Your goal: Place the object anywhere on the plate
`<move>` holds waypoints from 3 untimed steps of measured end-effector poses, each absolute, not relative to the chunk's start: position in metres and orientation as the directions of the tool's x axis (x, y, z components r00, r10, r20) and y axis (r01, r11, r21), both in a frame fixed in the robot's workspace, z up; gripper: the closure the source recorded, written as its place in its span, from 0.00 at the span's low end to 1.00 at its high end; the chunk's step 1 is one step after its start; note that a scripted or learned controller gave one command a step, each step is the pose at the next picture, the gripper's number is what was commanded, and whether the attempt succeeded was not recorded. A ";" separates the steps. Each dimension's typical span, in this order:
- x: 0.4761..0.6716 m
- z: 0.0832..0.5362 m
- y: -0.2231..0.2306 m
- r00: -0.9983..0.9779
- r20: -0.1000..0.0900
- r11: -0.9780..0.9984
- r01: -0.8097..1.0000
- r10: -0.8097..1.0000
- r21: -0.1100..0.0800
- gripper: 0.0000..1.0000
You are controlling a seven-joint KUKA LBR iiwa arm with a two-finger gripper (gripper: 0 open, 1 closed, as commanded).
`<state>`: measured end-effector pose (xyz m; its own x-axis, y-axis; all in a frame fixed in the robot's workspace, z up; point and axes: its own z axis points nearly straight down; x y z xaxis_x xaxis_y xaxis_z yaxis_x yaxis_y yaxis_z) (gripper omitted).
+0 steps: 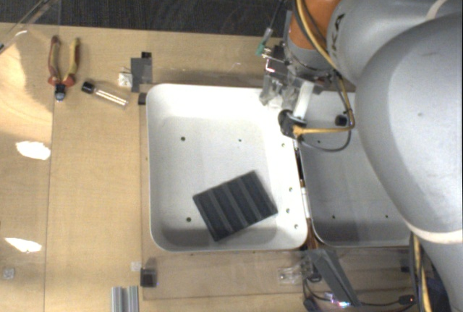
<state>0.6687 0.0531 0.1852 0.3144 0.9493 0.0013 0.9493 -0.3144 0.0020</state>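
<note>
Approach seems the step in hand — nothing looks grasped yet. A dark ribbed slab (pixel 235 205), the likely object or perhaps the plate itself, lies flat in the left bin (pixel 173 158), toward its near right corner. The hand (pixel 278 97) hovers over that bin's far right corner, well apart from the slab — whether it is apart or together I cannot tell. Next comes travel toward the slab and a descent.

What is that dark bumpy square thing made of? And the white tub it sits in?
The dark grey ridged rectangular slab looks like matte rubber or plastic: its parallel grooves catch almost no shine, though foam cannot be ruled out. The shallow white left bin looks like smooth moulded plastic, with rounded corners, a soft sheen and small dark holes in its floor.
</note>
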 end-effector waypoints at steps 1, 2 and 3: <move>0.668 0.220 0.157 0.281 0.002 -0.281 0.960 0.960 0.002 1.00; 0.641 0.159 0.236 0.157 0.000 -0.157 0.988 0.988 -0.002 1.00; 0.669 0.209 0.235 -0.166 0.000 0.166 0.986 0.986 0.002 1.00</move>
